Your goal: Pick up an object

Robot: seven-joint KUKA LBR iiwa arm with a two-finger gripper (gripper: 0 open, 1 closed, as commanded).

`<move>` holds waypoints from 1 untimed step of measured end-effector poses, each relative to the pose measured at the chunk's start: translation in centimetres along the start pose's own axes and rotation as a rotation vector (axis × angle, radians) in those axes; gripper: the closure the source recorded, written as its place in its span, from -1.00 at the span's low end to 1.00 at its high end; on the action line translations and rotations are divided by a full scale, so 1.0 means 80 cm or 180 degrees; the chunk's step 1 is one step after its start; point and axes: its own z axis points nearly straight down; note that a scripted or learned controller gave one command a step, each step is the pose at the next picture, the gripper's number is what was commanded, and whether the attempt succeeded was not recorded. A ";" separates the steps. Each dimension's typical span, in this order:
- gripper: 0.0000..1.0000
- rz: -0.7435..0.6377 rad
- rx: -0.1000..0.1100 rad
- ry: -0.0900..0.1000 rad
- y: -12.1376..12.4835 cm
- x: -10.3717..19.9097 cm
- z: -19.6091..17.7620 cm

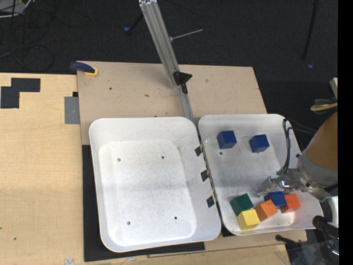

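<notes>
Right bin point(242, 123) holds seven small cubes. Two blue cubes — one point(226, 139) far left, other point(258, 143) just right of it — apart, upright. Near-edge cluster: green cube point(240, 203), yellow cube point(248, 218) touching green's near side, orange cube point(268, 208) beside yellow, third blue cube point(277, 199) behind orange, red-orange cube point(292, 202) rightmost. All resting on bin floor.

The arm point(325, 148) is cut off at the right edge of the camera view, its end effector point(280, 184) too small and blurred to read, while it partly hides the blue cube point(277, 199) in the right bin point(242, 120), whose near right corner it also covers.
</notes>
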 end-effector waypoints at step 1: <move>-1.00 0.0005 -0.0014 -0.0004 0.000 0.000 0.014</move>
